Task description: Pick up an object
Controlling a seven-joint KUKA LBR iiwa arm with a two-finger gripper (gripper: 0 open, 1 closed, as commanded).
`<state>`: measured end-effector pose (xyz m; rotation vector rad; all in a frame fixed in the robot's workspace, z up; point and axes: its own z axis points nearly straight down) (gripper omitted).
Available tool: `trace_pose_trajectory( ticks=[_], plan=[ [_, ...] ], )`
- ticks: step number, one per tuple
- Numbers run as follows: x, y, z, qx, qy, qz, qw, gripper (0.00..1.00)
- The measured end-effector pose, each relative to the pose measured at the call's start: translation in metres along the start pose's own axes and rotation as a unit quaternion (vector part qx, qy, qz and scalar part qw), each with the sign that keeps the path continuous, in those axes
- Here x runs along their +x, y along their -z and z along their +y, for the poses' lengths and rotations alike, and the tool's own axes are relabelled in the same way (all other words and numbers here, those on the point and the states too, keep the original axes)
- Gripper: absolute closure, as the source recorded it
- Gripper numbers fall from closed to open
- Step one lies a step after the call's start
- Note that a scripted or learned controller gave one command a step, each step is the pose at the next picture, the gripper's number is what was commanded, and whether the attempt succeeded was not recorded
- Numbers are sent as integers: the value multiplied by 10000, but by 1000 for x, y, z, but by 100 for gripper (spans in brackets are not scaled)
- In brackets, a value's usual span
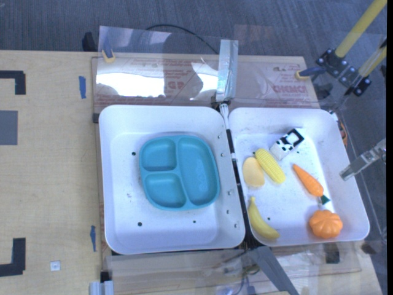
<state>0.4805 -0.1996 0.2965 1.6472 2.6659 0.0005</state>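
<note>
Hand-wise, can't tell if it's apart or together. Right bin (pixel 258 128) has corn (pixel 270 166), carrot (pixel 307 180), banana (pixel 261 223), pumpkin (pixel 325 224). Left bin (pixel 123 128) holds a blue plate (pixel 180 171).

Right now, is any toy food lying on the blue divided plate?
No, the blue divided plate is bare; the corn and banana lie in the right bin.

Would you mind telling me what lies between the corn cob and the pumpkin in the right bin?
In the camera view, the carrot lies between the corn cob and the pumpkin, slanting down toward the pumpkin.
</note>
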Motion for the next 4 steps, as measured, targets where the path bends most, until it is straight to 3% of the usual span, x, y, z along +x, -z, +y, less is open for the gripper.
trace_pose_trajectory(
  ticks=[1, 2, 3, 4],
  plan=[
    [27, -120, 56, 50, 806, 78, 9967, 0],
    [-5, -209, 44, -8, 997, 3, 9950, 0],
    [-6, -197, 46, -43, 986, -27, 9951, 100],
    [53, -96, 67, -36, 1411, -9, 9900, 100]
  ],
)
